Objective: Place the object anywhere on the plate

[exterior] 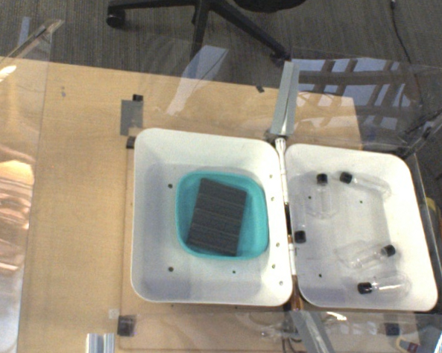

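Observation:
A dark grey ribbed rectangular block (pixel 218 216) lies flat on the teal plate (pixel 256 234), slightly tilted, within the plate's rim. The plate sits in the middle of the left white bin (pixel 151 227).
The right white bin (pixel 399 190) holds several clear plastic vials with black caps (pixel 387 251), scattered near its edges. A metal post (pixel 284 101) rises behind the seam between the bins. An office chair base (pixel 209 11) stands on the floor beyond the bench.

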Robot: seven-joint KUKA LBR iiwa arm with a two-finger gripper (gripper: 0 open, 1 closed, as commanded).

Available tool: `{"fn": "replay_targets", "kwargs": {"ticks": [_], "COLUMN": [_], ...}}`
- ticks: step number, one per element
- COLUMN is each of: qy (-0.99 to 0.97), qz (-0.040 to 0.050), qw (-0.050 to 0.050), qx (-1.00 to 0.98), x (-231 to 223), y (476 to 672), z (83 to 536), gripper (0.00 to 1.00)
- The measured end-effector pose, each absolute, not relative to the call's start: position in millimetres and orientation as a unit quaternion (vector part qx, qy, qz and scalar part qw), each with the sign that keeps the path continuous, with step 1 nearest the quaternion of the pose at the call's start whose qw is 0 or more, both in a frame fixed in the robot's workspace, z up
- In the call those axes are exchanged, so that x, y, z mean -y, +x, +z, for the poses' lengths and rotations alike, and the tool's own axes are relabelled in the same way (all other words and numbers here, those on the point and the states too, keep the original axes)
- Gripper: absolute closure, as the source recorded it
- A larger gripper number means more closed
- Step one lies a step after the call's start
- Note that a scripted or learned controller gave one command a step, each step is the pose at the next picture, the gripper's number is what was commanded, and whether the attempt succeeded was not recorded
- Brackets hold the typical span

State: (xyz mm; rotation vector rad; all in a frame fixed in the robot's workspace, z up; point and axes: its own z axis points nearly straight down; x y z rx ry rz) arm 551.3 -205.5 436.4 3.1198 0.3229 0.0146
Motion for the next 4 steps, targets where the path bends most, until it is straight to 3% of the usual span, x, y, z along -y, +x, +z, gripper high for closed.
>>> {"fn": "replay_targets", "kwargs": {"ticks": [1,2,3,4], "qy": [0.994,0.995,0.995,0.995], "qz": [0.0045,0.0045,0.0047,0.0054], "qw": [0.003,0.002,0.002,0.003], "qx": [-0.113,-0.103,-0.102,-0.102], "x": [204,205,206,206], "y": [633.1,592.0,528.4,488.6], "z": [435,436,437,437], "gripper": [0.0,0.0,0.0,0.0]}}
